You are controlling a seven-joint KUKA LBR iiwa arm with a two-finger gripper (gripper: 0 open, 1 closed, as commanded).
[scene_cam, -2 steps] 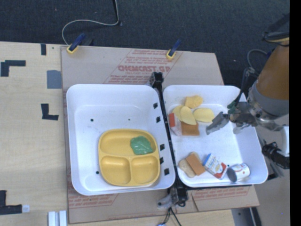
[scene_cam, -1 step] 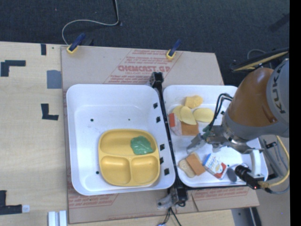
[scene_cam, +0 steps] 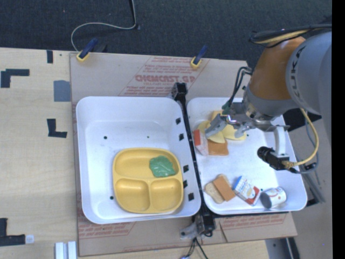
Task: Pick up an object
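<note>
My gripper (scene_cam: 229,126) hangs low over the upper left part of the right bin (scene_cam: 285,161), its fingers spread apart over a cluster of food toys. Under and around it lie a pale yellow cheese-like piece (scene_cam: 222,135), an orange slice (scene_cam: 218,148) and a red-and-white piece (scene_cam: 198,140). Nothing shows between the fingers. Lower in the same bin lie a tan bread-like piece (scene_cam: 220,188), a small red, white and blue carton (scene_cam: 246,189) and a white can (scene_cam: 274,197) on its side.
The left bin (scene_cam: 97,117) holds a yellow divided plate (scene_cam: 129,190) with a green leafy toy (scene_cam: 162,166) in its upper right compartment. A black divider clip runs between the bins. A black cable loops from the wrist along the right bin's right side.
</note>
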